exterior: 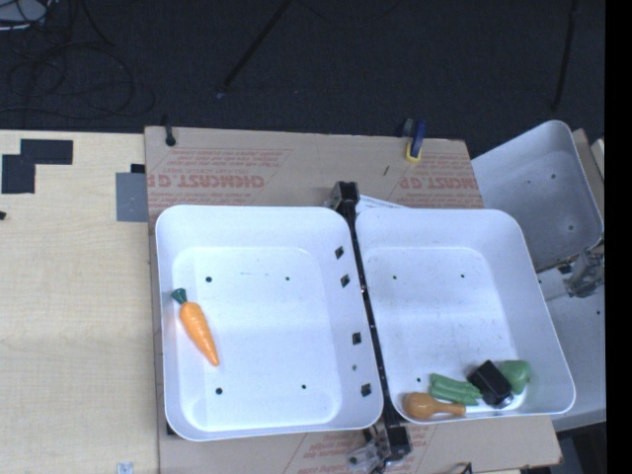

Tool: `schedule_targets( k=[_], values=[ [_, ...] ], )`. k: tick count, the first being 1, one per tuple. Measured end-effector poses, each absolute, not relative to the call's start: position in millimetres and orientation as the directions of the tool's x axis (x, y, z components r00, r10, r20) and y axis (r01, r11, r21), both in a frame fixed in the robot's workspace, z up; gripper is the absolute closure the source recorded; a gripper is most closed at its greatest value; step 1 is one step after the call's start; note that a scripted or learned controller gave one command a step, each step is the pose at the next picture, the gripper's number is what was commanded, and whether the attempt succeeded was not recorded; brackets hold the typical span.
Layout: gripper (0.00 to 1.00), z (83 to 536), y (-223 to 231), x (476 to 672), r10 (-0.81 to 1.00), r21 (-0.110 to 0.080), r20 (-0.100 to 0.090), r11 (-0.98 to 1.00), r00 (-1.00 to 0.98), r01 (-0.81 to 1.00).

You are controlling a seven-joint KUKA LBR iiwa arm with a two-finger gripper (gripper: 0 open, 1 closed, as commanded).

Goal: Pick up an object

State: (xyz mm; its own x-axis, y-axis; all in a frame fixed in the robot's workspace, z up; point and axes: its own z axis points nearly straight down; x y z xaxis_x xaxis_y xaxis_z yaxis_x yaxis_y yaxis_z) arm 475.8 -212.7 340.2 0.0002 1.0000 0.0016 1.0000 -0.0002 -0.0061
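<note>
An orange toy carrot (198, 331) with a green top lies near the left wall of the left bin (252, 227). In the right bin (444, 227), at its front right corner, several small items sit together: a green pod-like toy (454, 389), a black block (490, 382), a green rounded piece (515, 371) and an orange-tan pear-shaped toy (431, 406).
The two white bins stand side by side on a cardboard sheet (296, 166), joined by a black clip strip (360, 314). A grey metal plate (538, 181) stands at the right. Light wooden bench top (69, 304) lies to the left.
</note>
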Motion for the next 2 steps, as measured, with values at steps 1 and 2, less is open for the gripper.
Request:
schedule_targets(
  k=[1,2],
  values=[
    [1.00,385,-212,476.0,1.000,0.002,-0.001,0.001,-0.001,1.000],
    [1.00,432,-140,476.9,1.000,0.004,-0.001,0.006,-0.006,1.000]
  ],
)
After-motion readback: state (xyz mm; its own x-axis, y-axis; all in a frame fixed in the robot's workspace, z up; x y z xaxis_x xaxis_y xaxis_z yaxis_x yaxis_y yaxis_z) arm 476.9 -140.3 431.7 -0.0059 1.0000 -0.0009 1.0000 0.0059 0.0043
